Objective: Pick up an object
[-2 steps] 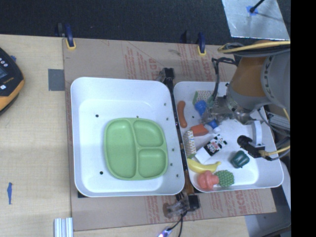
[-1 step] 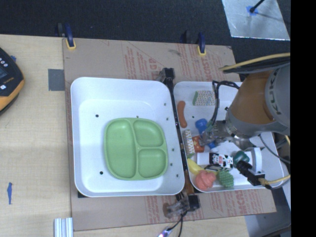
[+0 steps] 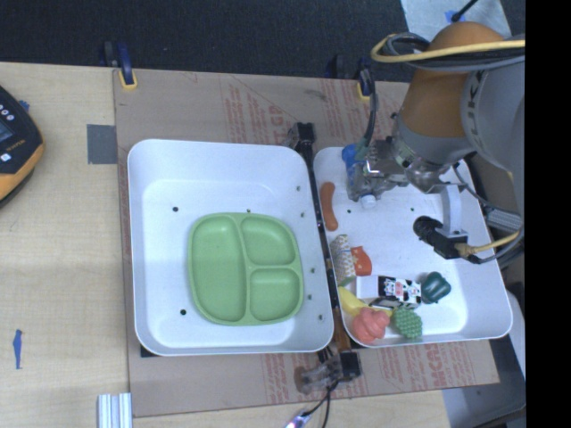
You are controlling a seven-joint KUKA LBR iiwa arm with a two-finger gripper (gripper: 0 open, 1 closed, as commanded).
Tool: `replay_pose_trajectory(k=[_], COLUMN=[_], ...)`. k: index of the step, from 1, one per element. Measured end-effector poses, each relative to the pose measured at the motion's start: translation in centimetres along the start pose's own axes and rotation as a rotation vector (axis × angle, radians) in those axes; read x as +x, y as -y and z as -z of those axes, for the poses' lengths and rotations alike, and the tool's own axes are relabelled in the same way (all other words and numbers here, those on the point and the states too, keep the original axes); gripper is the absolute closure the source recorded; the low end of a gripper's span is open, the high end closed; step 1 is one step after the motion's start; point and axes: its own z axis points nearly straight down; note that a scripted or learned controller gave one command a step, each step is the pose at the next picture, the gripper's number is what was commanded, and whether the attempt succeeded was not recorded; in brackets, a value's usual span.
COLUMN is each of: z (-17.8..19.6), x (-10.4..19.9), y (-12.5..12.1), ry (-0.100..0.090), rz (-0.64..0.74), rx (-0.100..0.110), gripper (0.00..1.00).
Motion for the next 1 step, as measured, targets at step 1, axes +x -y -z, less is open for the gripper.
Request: replay_pose_trajectory(k=[1], z=[-2.53], x=[-5.99], y=[-2.23], ry=[0.002], rz=[-0.003], rx=[0.002], gripper=[1.00])
